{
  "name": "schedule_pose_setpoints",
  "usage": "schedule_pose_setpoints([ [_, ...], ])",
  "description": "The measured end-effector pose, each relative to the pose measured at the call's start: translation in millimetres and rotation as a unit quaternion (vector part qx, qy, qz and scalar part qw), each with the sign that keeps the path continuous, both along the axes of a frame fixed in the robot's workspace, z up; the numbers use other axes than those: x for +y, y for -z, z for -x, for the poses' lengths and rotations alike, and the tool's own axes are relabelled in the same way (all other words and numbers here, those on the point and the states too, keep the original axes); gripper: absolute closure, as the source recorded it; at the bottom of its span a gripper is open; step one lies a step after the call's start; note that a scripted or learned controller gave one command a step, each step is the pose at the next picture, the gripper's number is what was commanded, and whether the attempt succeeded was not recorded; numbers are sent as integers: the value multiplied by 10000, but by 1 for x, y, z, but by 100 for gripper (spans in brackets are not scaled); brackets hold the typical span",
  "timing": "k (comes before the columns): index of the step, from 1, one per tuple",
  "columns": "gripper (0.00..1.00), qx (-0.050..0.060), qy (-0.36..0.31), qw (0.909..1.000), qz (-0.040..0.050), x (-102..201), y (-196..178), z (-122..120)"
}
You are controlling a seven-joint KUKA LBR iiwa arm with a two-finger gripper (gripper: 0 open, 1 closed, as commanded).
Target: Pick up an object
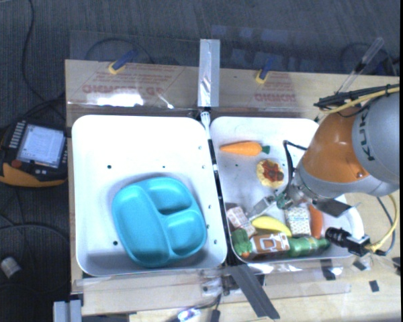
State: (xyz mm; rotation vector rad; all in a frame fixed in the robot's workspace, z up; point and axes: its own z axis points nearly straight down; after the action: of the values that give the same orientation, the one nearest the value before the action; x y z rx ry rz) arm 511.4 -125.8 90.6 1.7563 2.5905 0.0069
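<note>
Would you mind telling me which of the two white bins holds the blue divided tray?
The left bin holds the blue divided tray; the right bin instead holds toy foods such as a carrot and a banana.

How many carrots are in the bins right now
2: one carrot lies at the right bin's far end, another partly under the arm, which may hide more.

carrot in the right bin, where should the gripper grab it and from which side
Grip the carrot across its thick orange middle, coming straight down from above. It lies flat and alone near the right bin's far wall, long axis left to right, so the fingers should close across its narrow width.
</note>
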Motion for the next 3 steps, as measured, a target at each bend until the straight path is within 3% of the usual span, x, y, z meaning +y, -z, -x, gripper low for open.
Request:
schedule_pose_setpoints([
  [1,0,63,-352,9994,-11,-21,-48,-64],
  [2,0,0,-797,9968,30,-14,-2,-109],
  [3,100,-38,-793,9968,50,-15,-14,-111],
])
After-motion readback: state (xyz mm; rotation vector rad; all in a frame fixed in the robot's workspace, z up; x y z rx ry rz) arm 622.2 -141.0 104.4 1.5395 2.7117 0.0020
